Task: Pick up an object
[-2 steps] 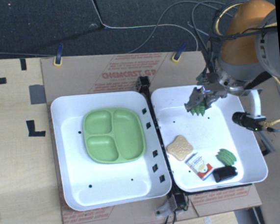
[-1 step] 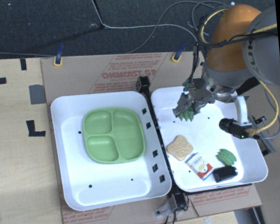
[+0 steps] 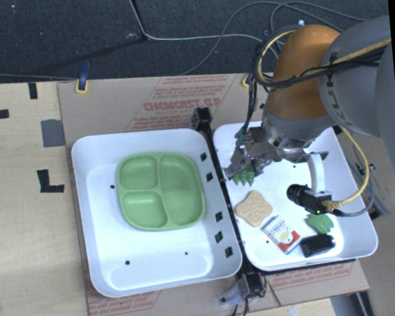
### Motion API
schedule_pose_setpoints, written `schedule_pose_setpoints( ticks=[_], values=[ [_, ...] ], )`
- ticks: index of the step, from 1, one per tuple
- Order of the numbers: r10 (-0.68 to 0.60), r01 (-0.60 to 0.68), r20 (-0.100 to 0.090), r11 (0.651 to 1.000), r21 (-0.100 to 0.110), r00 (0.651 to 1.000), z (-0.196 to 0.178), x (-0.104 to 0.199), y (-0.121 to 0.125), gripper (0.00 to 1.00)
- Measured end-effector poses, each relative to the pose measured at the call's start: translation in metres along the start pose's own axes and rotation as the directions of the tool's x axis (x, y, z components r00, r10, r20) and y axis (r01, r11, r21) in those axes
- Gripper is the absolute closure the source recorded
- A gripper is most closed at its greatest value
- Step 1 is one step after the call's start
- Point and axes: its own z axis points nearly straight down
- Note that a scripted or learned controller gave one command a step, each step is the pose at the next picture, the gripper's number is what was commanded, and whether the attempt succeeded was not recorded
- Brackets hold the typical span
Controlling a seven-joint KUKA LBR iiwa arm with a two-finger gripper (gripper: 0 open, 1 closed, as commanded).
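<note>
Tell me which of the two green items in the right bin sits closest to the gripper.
The green leafy piece by the bin's left wall, right under the gripper. The other green item lies farther off, beside the black object at the bin's near right.

Bench [image 3: 21,205] with two white bins [image 3: 104,267]

Glossy white plastic bins [image 3: 90,199] sit on matt cardboard [image 3: 171,101]; the green tray [image 3: 161,190] looks smooth plastic.

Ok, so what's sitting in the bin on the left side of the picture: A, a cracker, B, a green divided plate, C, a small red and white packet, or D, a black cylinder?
B: the green divided plate lies alone in the left bin, while the cracker and packet lie in the right bin.
</note>
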Motion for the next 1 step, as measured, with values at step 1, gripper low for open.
schedule_pose_setpoints(
  ticks=[1],
  values=[
    [-0.003, 0.003, -0.001, 1.000, -0.001, 1.000, -0.0035, 0.0591, -0.0144, 1.00]
  ],
)
